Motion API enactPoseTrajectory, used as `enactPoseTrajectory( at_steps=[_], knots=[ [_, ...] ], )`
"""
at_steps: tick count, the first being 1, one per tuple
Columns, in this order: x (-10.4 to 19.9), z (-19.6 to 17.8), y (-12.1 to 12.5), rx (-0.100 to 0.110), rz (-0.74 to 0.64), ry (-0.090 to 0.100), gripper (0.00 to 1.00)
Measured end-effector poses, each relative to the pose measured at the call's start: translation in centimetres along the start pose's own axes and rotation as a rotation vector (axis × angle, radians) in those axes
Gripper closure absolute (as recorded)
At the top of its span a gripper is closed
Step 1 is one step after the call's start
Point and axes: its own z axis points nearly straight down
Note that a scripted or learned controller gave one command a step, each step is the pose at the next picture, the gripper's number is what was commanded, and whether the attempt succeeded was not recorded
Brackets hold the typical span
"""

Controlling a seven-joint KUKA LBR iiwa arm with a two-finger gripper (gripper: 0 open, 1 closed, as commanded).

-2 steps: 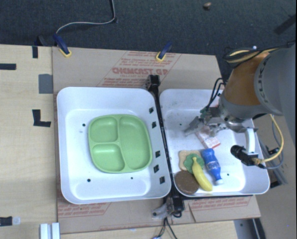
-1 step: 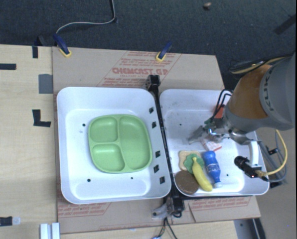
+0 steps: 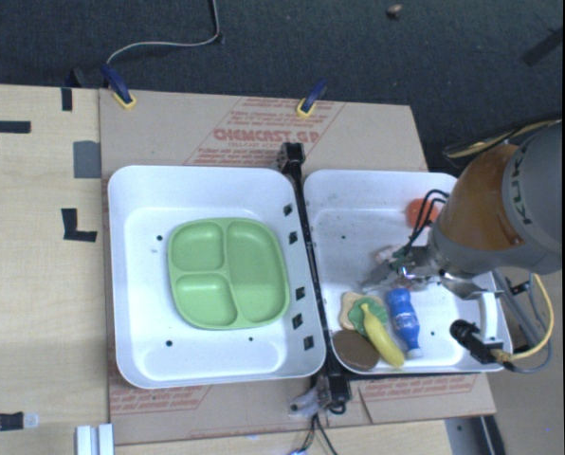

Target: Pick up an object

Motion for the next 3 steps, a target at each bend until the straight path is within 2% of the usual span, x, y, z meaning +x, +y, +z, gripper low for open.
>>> enactPoseTrajectory(
  at_steps=[1, 2, 3],
  knots=[
    [3.4, 0.3, -3.7, 0.013, 0.001, 0.006, 0.0],
    [-7.3, -3.6, 4.2, 0.021, 0.002, 0.006, 0.0],
    [-5.9, 0.7, 13.5, 0.014, -0.002, 0.007, 0.0]
  ],
)
